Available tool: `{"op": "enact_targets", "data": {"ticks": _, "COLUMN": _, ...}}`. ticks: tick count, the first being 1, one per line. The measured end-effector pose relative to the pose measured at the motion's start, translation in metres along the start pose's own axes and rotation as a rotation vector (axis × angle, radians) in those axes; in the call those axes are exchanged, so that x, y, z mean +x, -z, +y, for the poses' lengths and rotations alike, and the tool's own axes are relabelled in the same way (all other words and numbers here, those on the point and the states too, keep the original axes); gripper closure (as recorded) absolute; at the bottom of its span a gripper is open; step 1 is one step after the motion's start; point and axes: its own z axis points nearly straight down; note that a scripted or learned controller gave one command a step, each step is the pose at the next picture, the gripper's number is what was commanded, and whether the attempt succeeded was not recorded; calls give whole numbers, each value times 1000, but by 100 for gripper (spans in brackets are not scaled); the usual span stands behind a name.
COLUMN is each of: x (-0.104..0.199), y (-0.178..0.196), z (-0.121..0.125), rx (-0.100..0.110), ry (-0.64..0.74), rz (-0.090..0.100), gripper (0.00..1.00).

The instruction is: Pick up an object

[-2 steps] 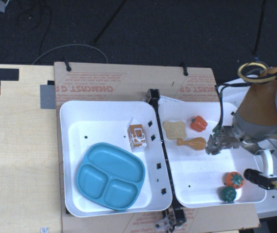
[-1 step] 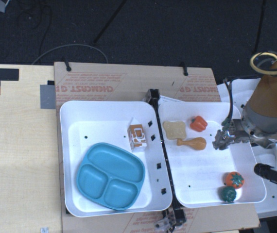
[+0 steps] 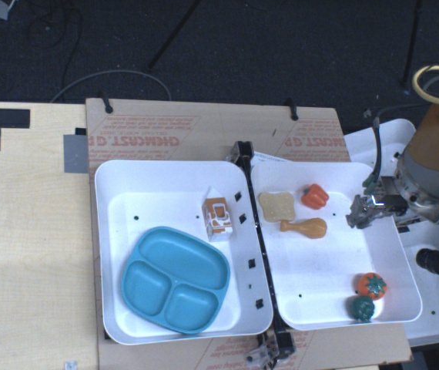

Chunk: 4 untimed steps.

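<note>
In the right bin (image 3: 404,314) lie a toy drumstick (image 3: 306,227), a bread slice (image 3: 276,205) and a red pepper (image 3: 315,196), close together; a tomato (image 3: 371,285) sits near the front corner; the tool (image 3: 360,213) hovers at the right edge, seemingly empty, its state impossible to tell.

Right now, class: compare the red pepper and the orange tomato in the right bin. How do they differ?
The red pepper lies near the far side of the right bin, beside the bread slice; the orange tomato sits near the front right corner, next to the teal toy. The pepper is red all over; the tomato is orange with a green top. The pepper lies nearer the claw. Both are small toy foods.
</note>
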Motion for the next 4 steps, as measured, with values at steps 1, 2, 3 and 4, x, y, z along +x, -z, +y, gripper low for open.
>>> {"op": "enact_targets", "data": {"ticks": 1, "x": 55, "y": -14, "z": 9, "rx": 6, "ry": 3, "rz": 3, "gripper": 100}}
{"op": "enact_targets", "data": {"ticks": 2, "x": 104, "y": -27, "z": 26, "rx": 6, "ry": 3, "rz": 2, "gripper": 100}}
{"op": "enact_targets", "data": {"ticks": 3, "x": 156, "y": -17, "z": 41, "rx": 4, "ry": 4, "rz": 3, "gripper": 100}}
{"op": "enact_targets", "data": {"ticks": 4, "x": 200, "y": -14, "z": 56, "rx": 4, "ry": 3, "rz": 2, "gripper": 100}}
